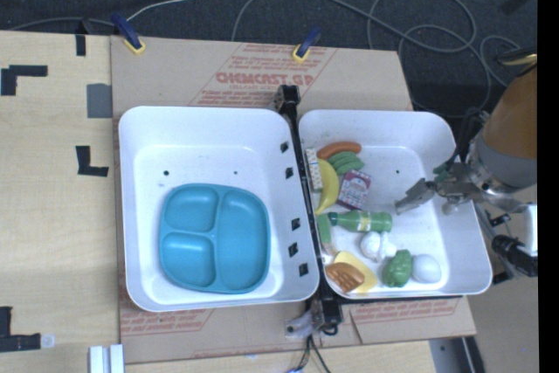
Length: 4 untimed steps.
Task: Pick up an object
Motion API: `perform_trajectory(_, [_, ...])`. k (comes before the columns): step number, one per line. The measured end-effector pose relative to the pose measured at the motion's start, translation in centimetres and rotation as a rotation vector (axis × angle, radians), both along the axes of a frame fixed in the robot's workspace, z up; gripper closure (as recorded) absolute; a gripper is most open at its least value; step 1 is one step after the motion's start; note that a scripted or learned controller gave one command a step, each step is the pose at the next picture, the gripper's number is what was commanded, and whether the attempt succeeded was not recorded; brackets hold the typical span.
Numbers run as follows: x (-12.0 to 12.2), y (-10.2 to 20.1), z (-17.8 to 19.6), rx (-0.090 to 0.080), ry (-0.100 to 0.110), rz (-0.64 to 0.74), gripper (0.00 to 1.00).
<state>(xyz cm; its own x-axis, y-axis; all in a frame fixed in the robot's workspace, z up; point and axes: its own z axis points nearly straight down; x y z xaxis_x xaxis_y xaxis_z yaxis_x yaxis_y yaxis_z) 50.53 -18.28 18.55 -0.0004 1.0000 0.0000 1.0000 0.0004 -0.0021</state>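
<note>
We count two white bins (140, 131), one blue plate (214, 238), and about nine small toy foods (339, 162).

Red print "CHEMCAST GP" upside down on brown cardboard sheet (253, 79)

Two bins sit side by side on the worktop (52, 188), touching along their inner walls. The left bin (140, 135) holds a divided plate (214, 238) toward its near side. The right bin (428, 131) holds a cluster of toys along its left and near sides: a banana (328, 185) by the dividing wall, a bottle (360, 222) just right of it, a ball (426, 268) near the front right. The end effector (410, 203) reaches in from the right, above the bin's right part.
</note>
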Motion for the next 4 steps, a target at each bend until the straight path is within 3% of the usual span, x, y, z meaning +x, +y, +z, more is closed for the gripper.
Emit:
perform_trajectory(1, [6.5,3.6,-6.3,0.001,0.001,0.002,0.00])
perform_trajectory(2, [12.7,7.9,-9.9,-0.008,-0.003,-0.002,0.00])
perform_trajectory(3, [13.9,8.0,-9.9,-0.011,-0.004,-0.002,0.00])
perform_trajectory(4, [13.9,8.3,-9.1,-0.006,-0.002,0.000,1.00])
